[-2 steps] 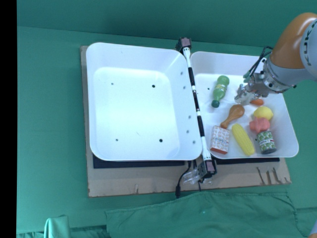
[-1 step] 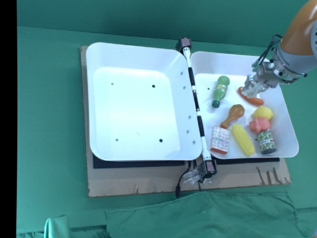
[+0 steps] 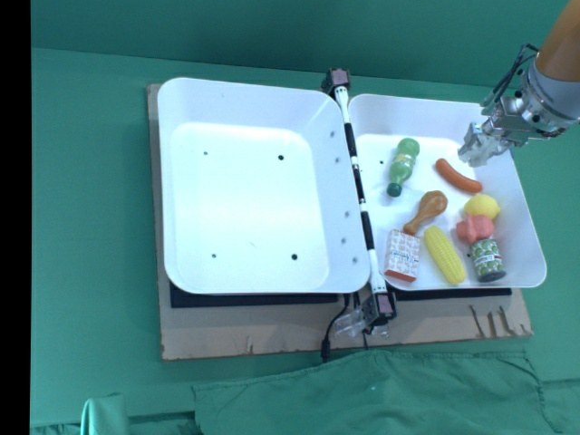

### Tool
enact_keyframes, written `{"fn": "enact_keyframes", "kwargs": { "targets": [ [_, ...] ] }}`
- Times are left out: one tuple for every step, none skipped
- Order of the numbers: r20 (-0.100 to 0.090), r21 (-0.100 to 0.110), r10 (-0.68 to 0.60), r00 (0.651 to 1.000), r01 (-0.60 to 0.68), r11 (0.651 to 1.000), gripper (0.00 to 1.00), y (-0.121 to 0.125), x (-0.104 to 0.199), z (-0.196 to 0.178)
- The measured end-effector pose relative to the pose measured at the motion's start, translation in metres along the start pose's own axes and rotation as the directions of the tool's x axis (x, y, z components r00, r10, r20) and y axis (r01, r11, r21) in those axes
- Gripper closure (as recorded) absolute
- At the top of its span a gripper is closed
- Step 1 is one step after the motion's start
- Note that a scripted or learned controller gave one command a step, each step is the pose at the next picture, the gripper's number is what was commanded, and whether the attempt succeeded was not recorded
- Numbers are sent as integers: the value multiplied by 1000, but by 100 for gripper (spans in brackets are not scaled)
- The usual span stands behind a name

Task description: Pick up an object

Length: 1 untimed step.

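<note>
The right bin point(image 3: 381, 116) holds several toy foods: a green bottle point(image 3: 402, 164), a red sausage point(image 3: 459, 176), a chicken drumstick point(image 3: 426, 211), a yellow lemon point(image 3: 482, 207), a pink strawberry-like piece point(image 3: 475, 229), a corn cob point(image 3: 444, 254), a small carton point(image 3: 402, 255) and a green-labelled can point(image 3: 487, 261). My gripper point(image 3: 477, 147) hangs over the bin's far right part, just above and right of the sausage's far end. Nothing shows between its fingers.
The left bin point(image 3: 245, 198) lies beside the right one, split from it by a black-and-white divider rail point(image 3: 357, 184). Both rest on a cardboard sheet point(image 3: 272, 343) over green cloth. A cable clump point(image 3: 358, 320) sits at the rail's near end.
</note>
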<state>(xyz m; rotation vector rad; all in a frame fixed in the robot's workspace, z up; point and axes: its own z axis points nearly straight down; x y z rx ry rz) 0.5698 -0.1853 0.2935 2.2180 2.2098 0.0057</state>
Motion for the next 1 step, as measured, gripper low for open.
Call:
{"fn": "enact_keyframes", "kwargs": {
  "targets": [
    [0, 0, -1, 1000, 1, 1000, 100, 2, 2, -46]
  ]
}}
